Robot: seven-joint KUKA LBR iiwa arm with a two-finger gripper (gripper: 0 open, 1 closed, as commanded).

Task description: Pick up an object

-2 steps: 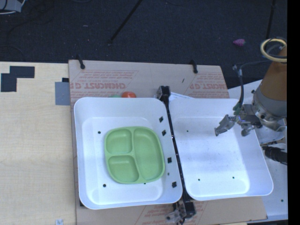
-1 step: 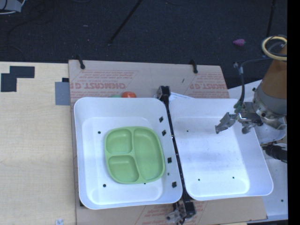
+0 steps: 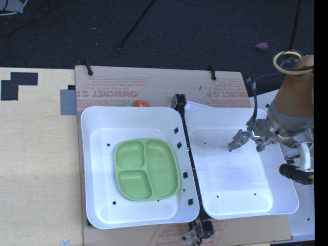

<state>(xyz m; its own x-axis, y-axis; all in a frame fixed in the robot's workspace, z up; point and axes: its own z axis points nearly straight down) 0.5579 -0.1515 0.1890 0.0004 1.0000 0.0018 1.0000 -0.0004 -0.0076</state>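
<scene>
A pale green, three-compartment plastic plate [image 3: 147,169] is lying flat in the left shallow white bin [image 3: 97,137], its long axis running toward the camera. An orange-red object [image 3: 141,104] is peeking out beyond that bin. Over the right white bin [image 3: 277,204], the two-finger gripper [image 3: 250,141] is hanging unclenched, grasping nothing.

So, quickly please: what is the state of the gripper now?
Gripper: open, holding nothing, above the right bin.

a green divided plate [image 3: 147,169] takes up most of the left bin's [image 3: 97,199] floor; the right bin's [image 3: 241,188] floor lies open, the dividing rim [image 3: 188,160] between them.
</scene>
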